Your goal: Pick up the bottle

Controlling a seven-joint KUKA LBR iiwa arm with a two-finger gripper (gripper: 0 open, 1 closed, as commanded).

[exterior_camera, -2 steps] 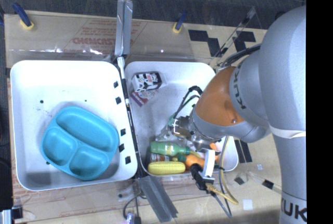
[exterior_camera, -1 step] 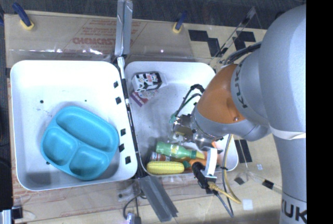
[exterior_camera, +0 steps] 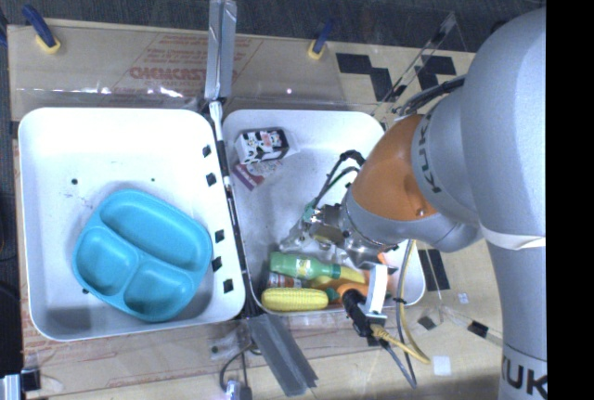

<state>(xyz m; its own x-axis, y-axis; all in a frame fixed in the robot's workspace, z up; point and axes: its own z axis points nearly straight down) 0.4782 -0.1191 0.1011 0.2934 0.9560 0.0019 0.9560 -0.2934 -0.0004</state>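
Bottle (exterior_camera: pixel 306 268) lies on its side in the right bin (exterior_camera: pixel 306 134), just below the pincer (exterior_camera: pixel 320 231), whose grip state I cannot tell.

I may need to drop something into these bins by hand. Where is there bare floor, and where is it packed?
Left bin: bare white floor above and left of the blue divided plate. Right bin: a bare strip between the small black-and-white carton and the arm's wrist. Crowded: the right bin's near edge, where the bottle, the corn cob and the gripper cluster.
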